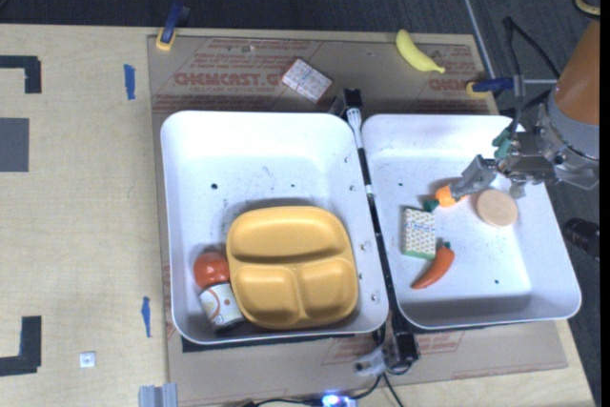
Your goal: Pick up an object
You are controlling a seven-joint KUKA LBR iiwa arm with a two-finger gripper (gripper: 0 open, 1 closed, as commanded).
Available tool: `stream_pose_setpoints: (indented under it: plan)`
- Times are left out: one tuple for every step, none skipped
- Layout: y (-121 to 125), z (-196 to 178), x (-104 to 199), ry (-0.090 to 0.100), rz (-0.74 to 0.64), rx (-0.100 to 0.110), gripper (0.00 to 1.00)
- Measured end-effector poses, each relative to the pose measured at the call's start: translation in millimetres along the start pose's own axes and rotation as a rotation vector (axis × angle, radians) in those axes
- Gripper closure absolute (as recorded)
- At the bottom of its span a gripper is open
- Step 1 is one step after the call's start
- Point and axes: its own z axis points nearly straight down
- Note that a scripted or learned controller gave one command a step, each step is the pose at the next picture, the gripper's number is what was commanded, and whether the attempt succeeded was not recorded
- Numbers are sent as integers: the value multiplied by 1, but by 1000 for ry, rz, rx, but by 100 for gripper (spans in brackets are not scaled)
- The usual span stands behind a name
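Your target looked like the small orange ball [444, 197], sitting in the right bin [534, 300] right at the tip of the gripper [474, 176]; can't tell how wide the fingers were. Close by were a tan disc [497, 208], a speckled sponge [418, 233] and a toy carrot [435, 266]. The cardboard [219, 76] underneath read "CHEMCAST".

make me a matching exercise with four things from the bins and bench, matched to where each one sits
Things:
1. yellow tray
2. carrot
3. banana
4. tan disc

Places:
A. on the bench behind the bins
B. right bin, near its front
C. left bin
D. right bin, close to the pincer

Pairs: 1-C, 2-B, 3-A, 4-D
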Motion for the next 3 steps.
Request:
stream_pose_setpoints:
  plan:
    - [3,148,-27,-1,1,0,0]
    - [-31,188,0,-1,1,-6,0]
    - [-30,178,0,-2,1,-10,100]
